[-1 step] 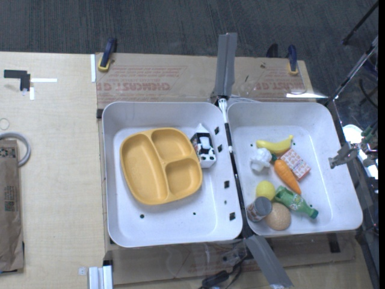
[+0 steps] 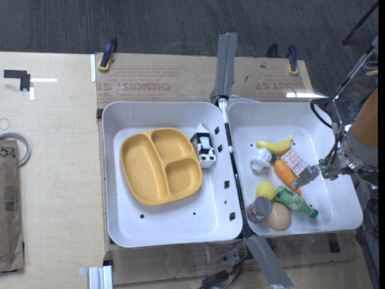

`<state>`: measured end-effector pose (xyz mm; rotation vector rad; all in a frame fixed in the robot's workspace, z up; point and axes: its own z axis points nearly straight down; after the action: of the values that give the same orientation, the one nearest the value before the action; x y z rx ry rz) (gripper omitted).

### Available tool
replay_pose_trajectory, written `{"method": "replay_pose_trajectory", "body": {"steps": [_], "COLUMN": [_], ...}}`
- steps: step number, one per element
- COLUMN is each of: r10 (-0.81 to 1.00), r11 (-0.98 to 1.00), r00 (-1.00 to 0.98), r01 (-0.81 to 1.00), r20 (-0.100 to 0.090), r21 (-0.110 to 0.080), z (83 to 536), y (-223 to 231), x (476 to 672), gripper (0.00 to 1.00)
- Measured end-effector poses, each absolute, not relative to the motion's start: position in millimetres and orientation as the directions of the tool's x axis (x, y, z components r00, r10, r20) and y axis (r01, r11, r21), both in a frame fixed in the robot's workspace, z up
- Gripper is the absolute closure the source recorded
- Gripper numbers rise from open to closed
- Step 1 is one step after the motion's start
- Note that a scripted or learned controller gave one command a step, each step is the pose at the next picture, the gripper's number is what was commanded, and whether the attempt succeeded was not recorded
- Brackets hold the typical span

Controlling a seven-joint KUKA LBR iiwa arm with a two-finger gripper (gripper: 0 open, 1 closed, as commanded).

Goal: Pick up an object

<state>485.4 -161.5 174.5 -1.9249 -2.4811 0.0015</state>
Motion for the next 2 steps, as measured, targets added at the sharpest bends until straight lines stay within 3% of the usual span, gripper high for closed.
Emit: {"method": "replay_pose_trajectory", "body": {"steps": [1, 2], "r10": [0.999, 0.964], "r11": [0.035, 0.267], "r00": [-0.035, -0.267], "r01": [0.999, 0.964], "r20": [0.001, -0.001], "r21": [-0.003, 0.000], "z": [102.1, 91.5], "y": [-153.1, -156.8], "x": [498.5, 560.5], "gripper": [0.00, 0.00]}}
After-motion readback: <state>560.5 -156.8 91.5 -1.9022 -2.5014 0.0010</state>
